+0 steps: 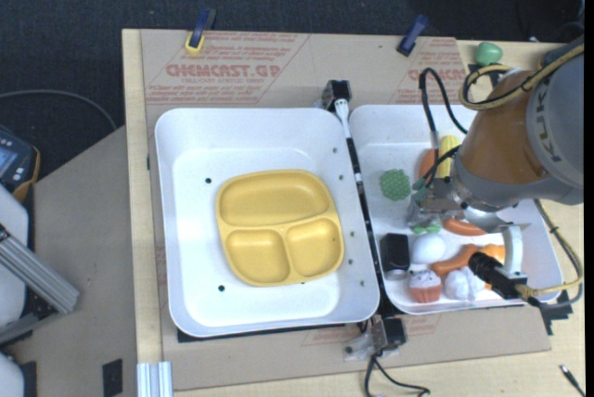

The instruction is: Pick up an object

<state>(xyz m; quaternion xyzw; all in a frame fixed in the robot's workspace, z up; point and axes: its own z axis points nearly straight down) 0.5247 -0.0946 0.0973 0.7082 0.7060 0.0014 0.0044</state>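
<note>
Right bin (371, 137) holds the pile: green bumpy ball (396, 185), white egg-like piece (429, 249), cupcake (426, 286), orange carrot-ish bit (457, 260), black block (396, 250), all packed close. The gripper (429, 208) is low over the cluster, just right of the green ball, above the egg. Can't tell finger spread, wrist hides it. Looks like the reach/descend step; nothing visibly held. Next needs a clean close on one item w/o nudging neighbours. Crowding's the risk. Left bin (176, 200) has a yellow divided tray (277, 226), well apart. Clamps (198, 32) at the counter's far edge.
</note>
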